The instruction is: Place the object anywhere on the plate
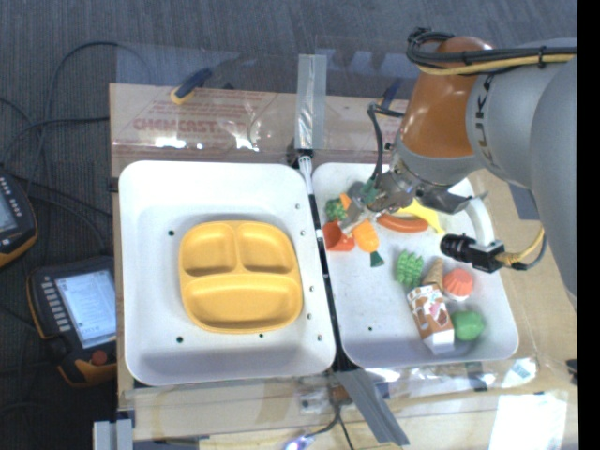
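Pick step: gripper [361, 212] low in right bin [497, 340] over toy food pile [354, 228]; can't tell its state. Yellow plate [242, 275] in left bin [141, 279] bare. Next, prob: lift w/ a toy, carry left.

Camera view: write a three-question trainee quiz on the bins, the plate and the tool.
1. True or false: the yellow plate lies in the left bin.
2. Which bin is the tool over? A) left B) right
3. Fill in: the plate has ___ compartments.

Key: 1 true. 2 B, it hangs over the right bin, among the toy foods near the orange carrot. 3 three.
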Controlling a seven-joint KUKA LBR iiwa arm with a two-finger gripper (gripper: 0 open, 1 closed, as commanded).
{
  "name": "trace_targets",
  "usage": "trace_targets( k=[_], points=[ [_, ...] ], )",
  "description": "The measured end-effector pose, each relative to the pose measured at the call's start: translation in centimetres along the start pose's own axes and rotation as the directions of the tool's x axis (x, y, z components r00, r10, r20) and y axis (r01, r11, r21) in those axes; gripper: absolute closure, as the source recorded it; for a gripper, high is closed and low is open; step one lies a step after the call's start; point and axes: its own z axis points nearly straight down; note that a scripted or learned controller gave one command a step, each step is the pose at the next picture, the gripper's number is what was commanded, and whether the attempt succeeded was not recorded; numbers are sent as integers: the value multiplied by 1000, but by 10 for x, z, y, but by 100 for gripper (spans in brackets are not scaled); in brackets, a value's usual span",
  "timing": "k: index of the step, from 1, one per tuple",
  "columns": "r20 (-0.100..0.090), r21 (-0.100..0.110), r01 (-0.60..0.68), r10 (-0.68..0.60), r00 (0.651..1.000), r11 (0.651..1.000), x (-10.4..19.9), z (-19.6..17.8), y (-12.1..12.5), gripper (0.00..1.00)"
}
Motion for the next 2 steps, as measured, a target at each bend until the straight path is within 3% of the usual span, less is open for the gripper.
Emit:
trace_targets(
  k=[1, 2],
  points=[
    [-1, -4, 298, -298, 955, 955, 86, -32, 13, 100],
    [-2, -3, 377, -377, 926, 926, 167, -58, -15, 100]
  ],
)
